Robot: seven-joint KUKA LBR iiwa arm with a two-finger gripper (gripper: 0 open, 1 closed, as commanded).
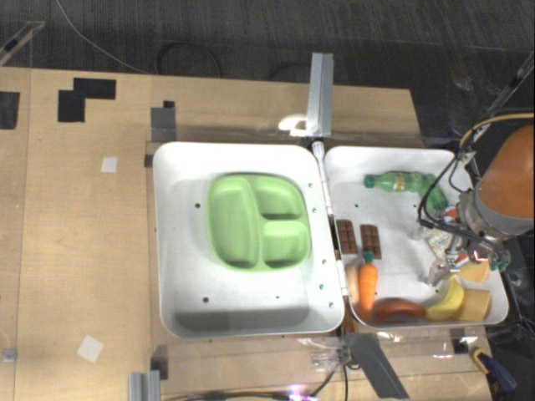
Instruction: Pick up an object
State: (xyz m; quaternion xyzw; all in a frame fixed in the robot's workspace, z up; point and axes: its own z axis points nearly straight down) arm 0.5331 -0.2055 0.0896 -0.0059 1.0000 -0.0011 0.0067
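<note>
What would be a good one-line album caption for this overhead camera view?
Robot arm's gripper hangs over a right bin of toy food; green divided tray sits in the left bin.

Bench [75,249] looks like pale matt wood; both bins [180,307] smooth white plastic with a soft sheen; green tray [255,221] matt plastic; bottle [399,181] glossy clear green plastic; post [321,94] brushed grey metal; floor [251,15] rough dark carpet.

Your arm, in from the right

Your grey arm's orange band sat at the frame's right edge, and the gripper [456,261] hung low beneath it, cables looped around the wrist.
</note>
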